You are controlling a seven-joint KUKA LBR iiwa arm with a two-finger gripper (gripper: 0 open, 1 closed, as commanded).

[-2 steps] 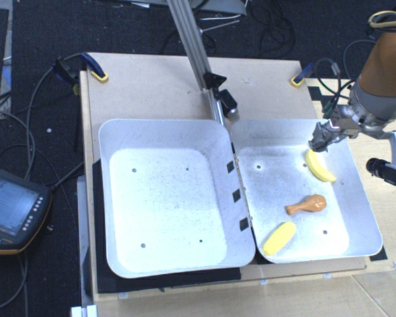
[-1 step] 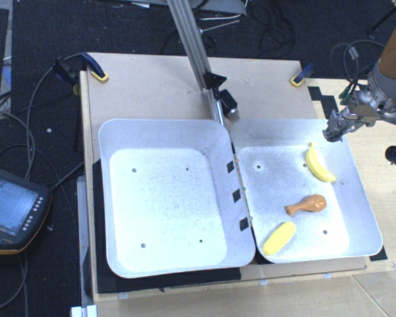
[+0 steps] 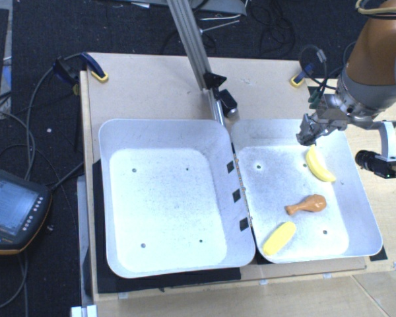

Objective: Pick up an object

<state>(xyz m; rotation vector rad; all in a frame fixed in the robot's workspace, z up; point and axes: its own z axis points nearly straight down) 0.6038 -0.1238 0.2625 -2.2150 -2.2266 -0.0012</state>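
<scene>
Gripper sits over the right bin, just above the banana. Finger state: cannot tell. Drumstick toy and yellow corn piece lie nearer the front. Risk: the curved banana near the sloped wall may slip or roll from an off-centre grasp.

Two shallow white bins sit side by side on the surface: one bin well to the left of the claw, the other bin beneath it. Three toy foods lie below the claw: one banana nearest, one drumstick lower, one yellow corn-like piece lowest.
</scene>
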